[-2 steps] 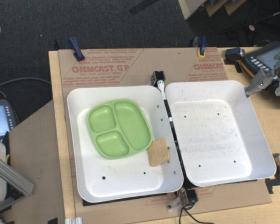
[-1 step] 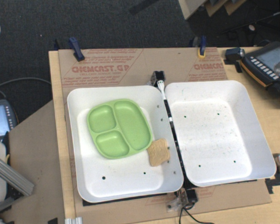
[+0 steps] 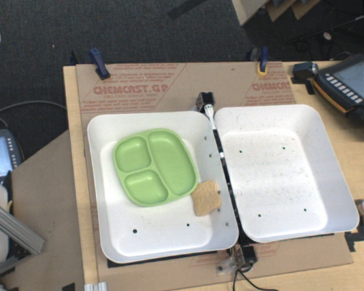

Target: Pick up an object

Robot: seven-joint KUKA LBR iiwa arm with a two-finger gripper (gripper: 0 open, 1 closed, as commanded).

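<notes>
Green divided plate (image 3: 154, 167) touches tan piece (image 3: 206, 198), hard to identify, in left bin (image 3: 104, 176)

Light green divided plate (image 3: 155, 167) with three compartments, lying flat and slightly rotated in the left white bin (image 3: 105, 194), tan toast-like piece (image 3: 206, 198) (roughly square, flat) just beside the plate's lower right edge

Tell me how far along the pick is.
Nothing looks done yet. The green three-compartment plastic plate and the tan, square sponge-like piece at its lower right edge both lie in the left white bin. Nothing is in hand; the whole pick remains.
</notes>
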